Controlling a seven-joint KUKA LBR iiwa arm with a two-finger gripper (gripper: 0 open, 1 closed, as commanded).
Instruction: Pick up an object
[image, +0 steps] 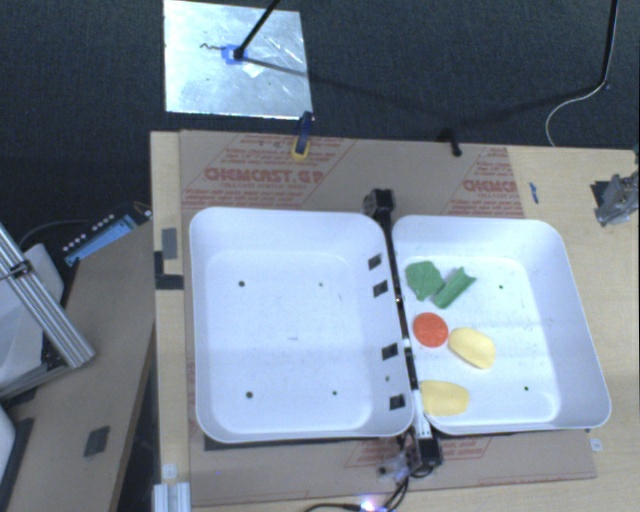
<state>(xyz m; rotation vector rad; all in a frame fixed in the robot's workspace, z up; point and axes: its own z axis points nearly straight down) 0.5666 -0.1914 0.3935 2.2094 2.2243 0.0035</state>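
Four objects are lying in the right bin (560, 300): green piece (438, 281), red disc (430, 330), two yellow lumps (471, 347) (444, 398). Red "CHEMCAST GP" is showing on the cardboard (262, 173), partly hidden by the bins.

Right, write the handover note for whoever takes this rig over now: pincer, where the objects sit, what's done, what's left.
Pincer: no state to report from this view.
Objects: all in the right bin, toward its left side: green piece, red disc, yellow piece touching the disc, second yellow piece near the front-left corner.
Left bin: no objects to report.
Done: nothing lifted yet.
Left: pick up any one object.
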